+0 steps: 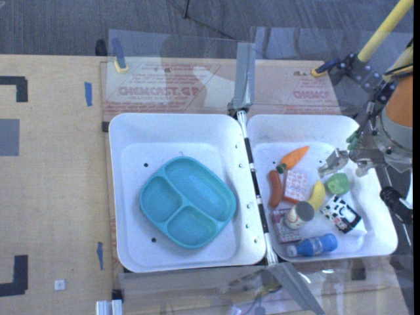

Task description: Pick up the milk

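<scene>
Claw point(344, 161) hangs in the right bin point(387, 241), grip state unclear; milk point(342, 214) lies just below it, apart

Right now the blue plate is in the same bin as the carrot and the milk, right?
Not quite. The blue plate lies alone in the left bin. The carrot and the milk are in the right bin, as the camera view shows.

Arm point(400, 110): running off the right edge, upper links unseen. Gripper point(346, 161): finger state too small to tell. Milk carton point(341, 213): print blurring, unreadable.
</scene>
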Robot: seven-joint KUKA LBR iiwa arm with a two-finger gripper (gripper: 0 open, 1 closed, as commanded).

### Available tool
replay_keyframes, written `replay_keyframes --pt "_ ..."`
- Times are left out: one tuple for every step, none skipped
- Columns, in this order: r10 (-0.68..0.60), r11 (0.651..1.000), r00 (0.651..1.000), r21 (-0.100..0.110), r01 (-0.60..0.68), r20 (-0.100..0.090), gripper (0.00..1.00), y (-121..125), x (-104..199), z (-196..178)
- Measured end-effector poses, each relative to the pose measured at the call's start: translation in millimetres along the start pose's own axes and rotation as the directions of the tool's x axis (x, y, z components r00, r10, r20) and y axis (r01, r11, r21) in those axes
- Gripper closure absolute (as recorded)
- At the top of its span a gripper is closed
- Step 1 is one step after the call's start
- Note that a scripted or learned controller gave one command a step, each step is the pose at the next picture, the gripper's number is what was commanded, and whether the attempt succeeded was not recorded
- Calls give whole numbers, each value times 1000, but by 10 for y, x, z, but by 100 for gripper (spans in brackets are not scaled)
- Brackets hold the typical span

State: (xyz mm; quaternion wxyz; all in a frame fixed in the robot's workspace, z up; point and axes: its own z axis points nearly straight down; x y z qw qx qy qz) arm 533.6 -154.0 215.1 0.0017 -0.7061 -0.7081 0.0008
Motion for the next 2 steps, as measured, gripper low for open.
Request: replay_keyframes --pt "-9 1000 1000 -12 9 3 0 -497 -389 1281" --pt "-1 1000 1000 -15 1 8 100 -501 -434 1196"
